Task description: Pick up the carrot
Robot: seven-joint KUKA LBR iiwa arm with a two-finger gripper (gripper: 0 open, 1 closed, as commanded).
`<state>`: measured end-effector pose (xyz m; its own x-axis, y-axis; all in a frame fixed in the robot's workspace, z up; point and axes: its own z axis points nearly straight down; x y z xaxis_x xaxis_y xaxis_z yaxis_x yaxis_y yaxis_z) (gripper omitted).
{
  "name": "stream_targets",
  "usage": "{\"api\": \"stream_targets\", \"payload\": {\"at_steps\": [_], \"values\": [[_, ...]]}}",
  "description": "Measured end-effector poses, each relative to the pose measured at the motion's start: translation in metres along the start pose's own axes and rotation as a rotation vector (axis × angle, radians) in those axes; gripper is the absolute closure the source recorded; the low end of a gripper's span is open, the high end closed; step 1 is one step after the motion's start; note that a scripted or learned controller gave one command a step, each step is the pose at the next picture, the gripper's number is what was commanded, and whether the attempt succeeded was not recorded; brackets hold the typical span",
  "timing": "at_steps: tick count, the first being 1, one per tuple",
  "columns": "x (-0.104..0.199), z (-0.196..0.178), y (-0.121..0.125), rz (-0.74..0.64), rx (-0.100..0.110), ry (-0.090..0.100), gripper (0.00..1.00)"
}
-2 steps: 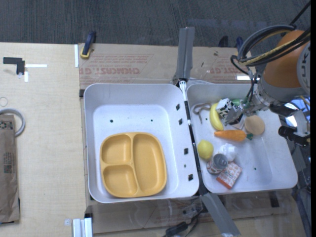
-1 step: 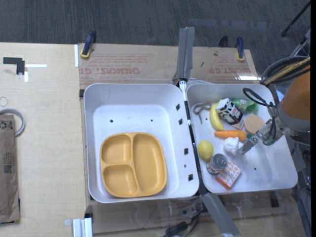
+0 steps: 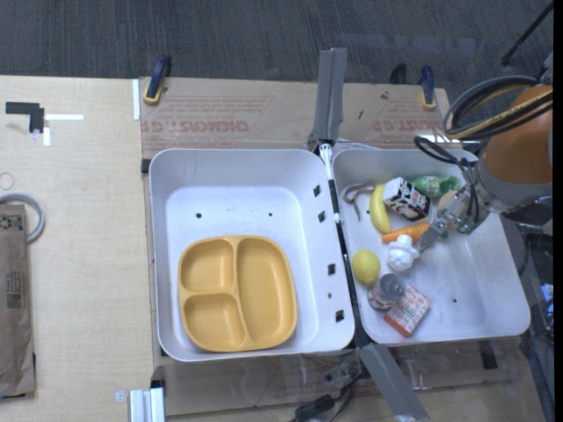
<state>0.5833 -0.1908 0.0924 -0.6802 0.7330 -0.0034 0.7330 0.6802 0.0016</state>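
The hand (image 3: 442,227) is sitting low in the right bin (image 3: 493,315), right at the orange end of the carrot (image 3: 410,233), and honestly it's too small and blurry to tell whether it's grasping anything or hanging loose there. The arm (image 3: 517,148) is reaching in from the right, orange band and all.

The carrot itself is lying in the upper middle of that bin, squeezed into a pile: banana (image 3: 378,209) just to its left, the black-and-white carton (image 3: 405,198) above it, a white garlic-looking thing (image 3: 401,253) touching it from below. A green item (image 3: 433,184) is sitting up near the rim, and a lemon (image 3: 365,265), a little can (image 3: 385,292) and a red packet (image 3: 407,311) are lying further down. The left bin (image 3: 176,183) is holding just the yellow divided plate (image 3: 237,290).

So this looks like the reach-and-grab step, with the lift not done yet since the carrot is flat on the bin floor. The next move is probably going to need a clean pinch across the carrot without catching the garlic thing beside it, then a straight lift. Crowded spot, so a miss wouldn't be shocking.
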Motion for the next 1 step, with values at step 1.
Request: {"api": "stream_targets", "payload": {"at_steps": [1], "values": [[0.028, -0.0009, 0.002, -0.047, 0.0, 0.0, 0.0]]}}
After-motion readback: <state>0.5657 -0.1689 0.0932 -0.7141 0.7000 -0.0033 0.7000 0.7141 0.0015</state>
